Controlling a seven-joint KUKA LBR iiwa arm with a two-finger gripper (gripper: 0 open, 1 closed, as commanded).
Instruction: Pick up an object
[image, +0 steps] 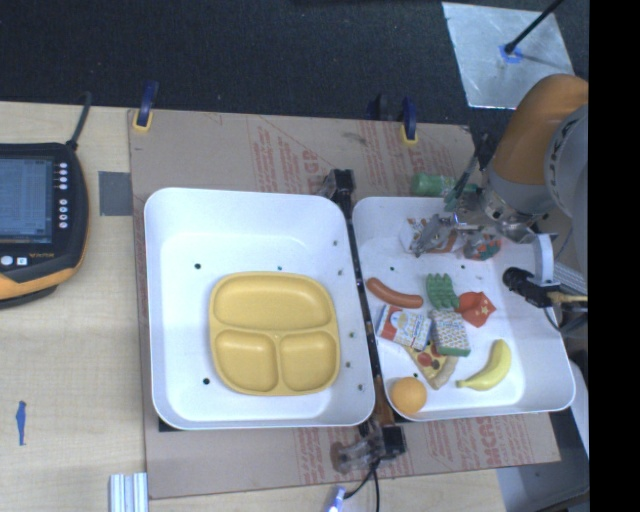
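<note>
Nearest the camera sits an orange (407, 395), well below the gripper (432, 236) — whether that is spread or closed I cannot tell — over the right bin (540, 390).

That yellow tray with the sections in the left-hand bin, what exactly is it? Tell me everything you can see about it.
The yellow tray is a divided plate that looks like smooth moulded plastic, roughly rectangular with rounded corners. It has three compartments: one wide one across the far side and two smaller ones side by side nearer the camera. All three look bare. It lies flat, right way up, on the floor of the left white bin, a little toward the near right part. Nothing but the bin touches it.
</note>
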